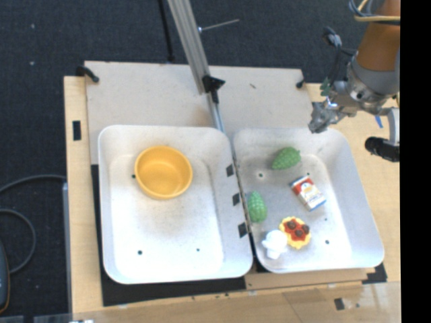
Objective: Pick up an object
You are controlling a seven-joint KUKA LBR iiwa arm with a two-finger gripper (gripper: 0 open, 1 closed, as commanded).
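The right bin (350,173) holds a green bumpy object (286,158) near its back, a second green piece (256,206) by the left wall, a small red and white box (308,192), a yellow and red toy (295,232) and a white lump (274,244). A yellow bowl (163,171) sits in the left bin (168,247). My gripper (319,122) hangs above the right bin's back right corner, apart from every object, with nothing seen in it.
A slanted metal pole (192,42) rises from the bench behind the bins, ending near the divide between them. A beige board (148,93) lies behind the bins. Dark floor surrounds the bench.
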